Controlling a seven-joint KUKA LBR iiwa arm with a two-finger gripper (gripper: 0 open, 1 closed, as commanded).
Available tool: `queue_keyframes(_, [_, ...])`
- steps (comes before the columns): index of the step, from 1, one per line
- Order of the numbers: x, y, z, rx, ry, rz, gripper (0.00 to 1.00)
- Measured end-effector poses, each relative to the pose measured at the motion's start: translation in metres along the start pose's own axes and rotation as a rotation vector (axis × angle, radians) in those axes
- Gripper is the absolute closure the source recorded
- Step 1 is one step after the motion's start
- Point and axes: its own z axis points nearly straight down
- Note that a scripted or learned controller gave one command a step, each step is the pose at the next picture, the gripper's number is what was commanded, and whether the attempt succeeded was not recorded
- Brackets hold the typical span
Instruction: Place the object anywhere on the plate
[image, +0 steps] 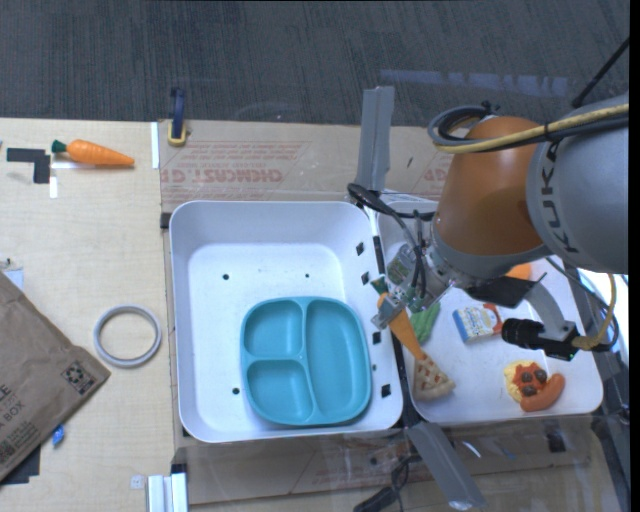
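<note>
We see the two-finger metal gripper (397, 300) above the seam between the bins, closed on a slim orange toy carrot (409, 338) whose long axis hangs down-right, while the turquoise three-part plastic plate (304, 360) lies just to its left.
</note>
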Motion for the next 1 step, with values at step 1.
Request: queue_keyframes(1, [-0.0003,-0.0001,0.0000,0.000,0.000,0.000,0.00])
